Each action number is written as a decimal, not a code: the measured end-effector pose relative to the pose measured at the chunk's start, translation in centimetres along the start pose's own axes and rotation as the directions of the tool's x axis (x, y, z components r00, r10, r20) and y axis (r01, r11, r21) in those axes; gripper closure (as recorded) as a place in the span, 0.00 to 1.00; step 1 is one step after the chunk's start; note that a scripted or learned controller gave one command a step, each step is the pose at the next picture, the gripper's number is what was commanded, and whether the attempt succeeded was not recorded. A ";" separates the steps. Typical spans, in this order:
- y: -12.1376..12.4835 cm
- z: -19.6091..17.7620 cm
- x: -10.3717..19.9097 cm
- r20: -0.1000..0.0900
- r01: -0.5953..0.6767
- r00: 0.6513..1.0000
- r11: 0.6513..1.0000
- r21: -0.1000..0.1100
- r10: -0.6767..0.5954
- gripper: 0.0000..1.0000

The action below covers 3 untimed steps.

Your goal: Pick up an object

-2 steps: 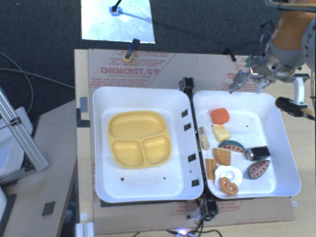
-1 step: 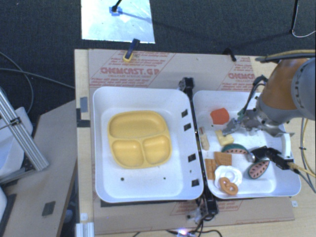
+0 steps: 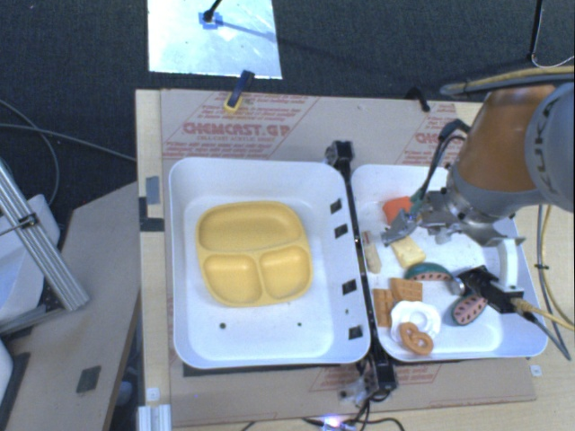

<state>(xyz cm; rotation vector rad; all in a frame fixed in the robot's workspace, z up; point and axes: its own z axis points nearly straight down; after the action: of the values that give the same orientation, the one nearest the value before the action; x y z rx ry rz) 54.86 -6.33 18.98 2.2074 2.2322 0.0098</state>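
On my screen the left shallow white bin [image 3: 180, 268] holds one thing, a yellow plastic plate with three compartments [image 3: 254, 250], lying flat near its middle. Both bins sit on a cardboard sheet with red print [image 3: 235, 128].

Everything I could pick is in the right shallow white bin [image 3: 490, 338]. Just past the divider, a pale tan stick [image 3: 372, 255] lies along the bin's left wall. Below it are two square orange crackers [image 3: 406, 290], side by side and touching. At the near edge a brown pretzel [image 3: 415, 337] rests on a white round disc [image 3: 424, 314].

The gripper [image 3: 400, 230] hangs low over the upper left part of this bin. From this slant I cannot tell whether it is parted or closed, and I see nothing held in it. A small orange-red chunk [image 3: 395, 210] lies just beside it on the far side. A yellow rectangular block [image 3: 409, 251] lies just beside it on the near side.

A green curved piece [image 3: 431, 270] lies just right of the block. A brown spotted oval [image 3: 467, 311] lies further right, near the bin's lower wall. The grey arm with its orange band [image 3: 503, 151] covers the bin's upper right corner
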 end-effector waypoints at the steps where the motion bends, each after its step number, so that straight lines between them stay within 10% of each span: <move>1: -6.4 0.6 6.0 -0.001 -0.003 1.000 1.000 0.011 0.003 0.00; 2: -6.1 0.5 7.0 0.002 -0.005 1.000 1.000 0.005 0.005 0.00; 3: 1.8 0.1 15.6 -0.001 0.002 1.000 1.000 -0.002 -0.002 0.00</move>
<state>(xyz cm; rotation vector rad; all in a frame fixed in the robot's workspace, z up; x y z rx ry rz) 56.44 9.25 18.93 2.2040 2.2341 0.0127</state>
